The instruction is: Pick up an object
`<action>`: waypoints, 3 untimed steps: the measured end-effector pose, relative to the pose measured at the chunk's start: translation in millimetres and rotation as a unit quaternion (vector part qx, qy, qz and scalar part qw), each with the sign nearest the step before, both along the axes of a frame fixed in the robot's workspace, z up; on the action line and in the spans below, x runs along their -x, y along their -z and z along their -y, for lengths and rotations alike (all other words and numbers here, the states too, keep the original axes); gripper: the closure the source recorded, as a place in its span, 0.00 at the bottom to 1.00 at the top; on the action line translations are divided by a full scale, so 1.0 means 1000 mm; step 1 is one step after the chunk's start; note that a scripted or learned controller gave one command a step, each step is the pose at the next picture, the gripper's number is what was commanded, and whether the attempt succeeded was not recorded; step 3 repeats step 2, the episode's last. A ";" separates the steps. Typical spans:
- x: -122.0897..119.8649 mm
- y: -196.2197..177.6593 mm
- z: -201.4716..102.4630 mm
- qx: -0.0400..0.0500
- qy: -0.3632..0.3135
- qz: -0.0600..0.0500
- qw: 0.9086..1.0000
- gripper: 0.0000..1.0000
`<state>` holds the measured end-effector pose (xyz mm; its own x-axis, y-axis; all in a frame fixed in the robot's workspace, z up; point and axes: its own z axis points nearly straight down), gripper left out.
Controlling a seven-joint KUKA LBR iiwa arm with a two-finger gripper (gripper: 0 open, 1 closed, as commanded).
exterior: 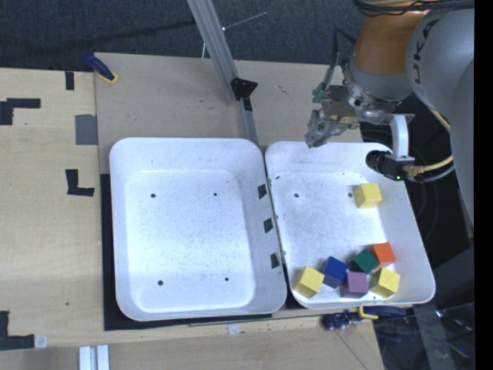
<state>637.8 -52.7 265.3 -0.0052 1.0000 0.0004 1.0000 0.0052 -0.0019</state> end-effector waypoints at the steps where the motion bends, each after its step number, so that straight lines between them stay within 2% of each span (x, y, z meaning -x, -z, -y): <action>1: 0.000 0.017 -0.047 0.000 0.000 -0.001 1.000 1.00; 2: 0.010 0.032 -0.105 -0.001 -0.001 -0.001 1.000 1.00; 3: 0.010 0.032 -0.105 -0.001 -0.001 -0.001 1.000 1.00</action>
